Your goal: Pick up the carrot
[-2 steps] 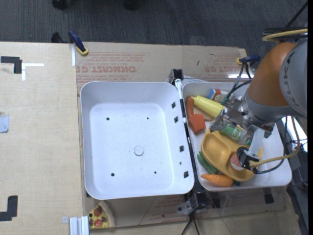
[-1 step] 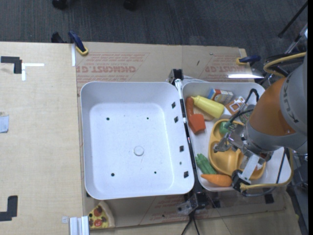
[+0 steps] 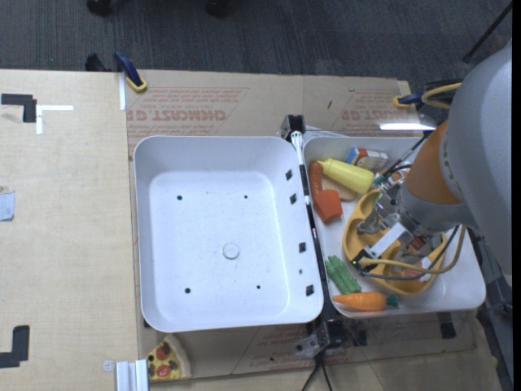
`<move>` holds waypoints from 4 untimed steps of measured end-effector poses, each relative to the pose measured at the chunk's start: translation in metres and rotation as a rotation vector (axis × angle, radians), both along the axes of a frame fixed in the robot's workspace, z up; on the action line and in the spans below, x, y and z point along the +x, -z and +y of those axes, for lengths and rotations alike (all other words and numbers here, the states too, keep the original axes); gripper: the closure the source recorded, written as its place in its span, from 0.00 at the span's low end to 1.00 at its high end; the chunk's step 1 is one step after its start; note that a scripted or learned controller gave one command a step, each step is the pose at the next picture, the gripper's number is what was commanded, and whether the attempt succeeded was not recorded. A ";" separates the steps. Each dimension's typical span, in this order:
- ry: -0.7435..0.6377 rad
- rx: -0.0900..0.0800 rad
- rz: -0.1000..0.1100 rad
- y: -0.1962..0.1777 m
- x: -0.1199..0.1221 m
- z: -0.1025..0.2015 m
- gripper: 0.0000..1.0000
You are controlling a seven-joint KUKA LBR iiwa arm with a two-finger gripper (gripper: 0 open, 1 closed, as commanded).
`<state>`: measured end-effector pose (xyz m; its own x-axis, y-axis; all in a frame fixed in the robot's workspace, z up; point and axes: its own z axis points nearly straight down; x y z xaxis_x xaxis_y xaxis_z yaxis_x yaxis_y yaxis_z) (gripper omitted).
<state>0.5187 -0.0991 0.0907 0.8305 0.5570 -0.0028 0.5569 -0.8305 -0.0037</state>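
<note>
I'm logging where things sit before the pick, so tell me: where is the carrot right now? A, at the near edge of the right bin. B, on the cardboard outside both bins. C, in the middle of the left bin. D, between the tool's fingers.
A: the carrot lies by the right bin's near rim.

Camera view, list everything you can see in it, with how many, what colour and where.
carrot: 1, orange, right bin, near front edge
green toy vegetable: 1, green, right bin, just behind the carrot
yellow bowl: 1, yellow, right bin, under the wrist
yellow bottle: 1, yellow, right bin, back
red-orange block: 1, right bin, by the left wall
bins: 2, white, side by side
small disc: 1, white, left bin middle
pizza slice toy: 1, on the bench below the left bin
gripper: 1, grey arm with orange band, over the yellow bowl
</note>
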 end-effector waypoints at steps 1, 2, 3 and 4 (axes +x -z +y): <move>0.332 0.003 0.002 0.000 0.015 0.004 0.00; 0.364 -0.003 0.002 0.000 0.012 0.006 0.00; 0.388 -0.004 -0.022 -0.005 -0.035 0.003 0.00; 0.382 0.003 -0.018 -0.013 -0.033 0.006 1.00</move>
